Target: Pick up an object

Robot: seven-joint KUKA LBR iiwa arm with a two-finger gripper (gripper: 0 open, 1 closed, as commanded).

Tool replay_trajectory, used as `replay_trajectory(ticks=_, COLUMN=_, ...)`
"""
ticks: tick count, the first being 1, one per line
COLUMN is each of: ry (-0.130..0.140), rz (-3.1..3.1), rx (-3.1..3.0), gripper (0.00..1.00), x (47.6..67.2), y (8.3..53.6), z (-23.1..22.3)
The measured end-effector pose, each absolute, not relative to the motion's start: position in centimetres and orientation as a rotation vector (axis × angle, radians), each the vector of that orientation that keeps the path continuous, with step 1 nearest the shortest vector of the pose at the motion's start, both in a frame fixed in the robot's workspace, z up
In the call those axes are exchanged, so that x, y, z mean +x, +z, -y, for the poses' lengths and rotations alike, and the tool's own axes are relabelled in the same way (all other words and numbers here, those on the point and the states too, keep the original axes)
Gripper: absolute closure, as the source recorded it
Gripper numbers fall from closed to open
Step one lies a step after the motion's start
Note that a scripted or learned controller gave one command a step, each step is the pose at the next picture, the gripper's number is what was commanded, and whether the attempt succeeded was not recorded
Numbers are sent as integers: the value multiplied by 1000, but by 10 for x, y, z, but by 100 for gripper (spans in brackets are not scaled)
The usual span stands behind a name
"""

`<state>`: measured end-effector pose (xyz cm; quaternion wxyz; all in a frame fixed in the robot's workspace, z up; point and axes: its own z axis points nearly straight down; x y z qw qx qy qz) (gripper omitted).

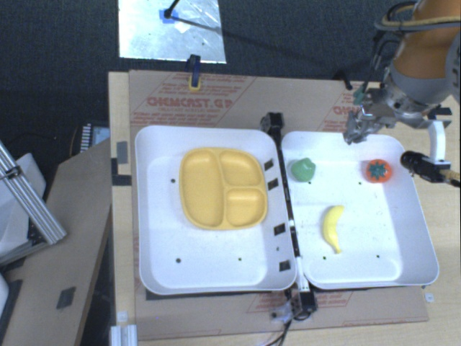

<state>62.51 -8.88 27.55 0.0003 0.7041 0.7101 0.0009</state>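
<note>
Two shallow white bins sat side by side on the tabletop (216,92), which was covered by a sheet of brown cardboard printed with red lettering. The left bin (155,265) held a yellow divided plate (222,187) with three compartments, lying flat near the bin's middle. The right bin (403,258) held three small items, well apart from one another: a green toy pepper (303,169) near the bin's upper left, just beside the black divider (282,193) between the bins; an orange-red toy tomato with a green top (378,170) near the upper right; and a yellow toy banana (332,226) lying toward the middle, its length running roughly up and down the view.

The arm (428,42) reached in from the upper right, its orange band showing above the grey wrist. The jaws (354,137) hung over the far rim of the right bin, between the pepper and the tomato but nearer the back edge than either, and apart from both. Nothing showed between them; whether they were spread or closed I could not tell, since they were small and blurred against the cardboard.

Behind the bins a silvery square sheet (171,20) lay on the dark floor, with a blue-and-yellow clamp (194,72) at the cardboard's far edge.
</note>
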Motion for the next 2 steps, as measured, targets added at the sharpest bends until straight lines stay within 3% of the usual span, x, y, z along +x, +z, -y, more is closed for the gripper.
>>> replay_trajectory(ticks=2, ry=3, rz=-2233, rx=2211, gripper=100, x=623, y=251, z=-14)
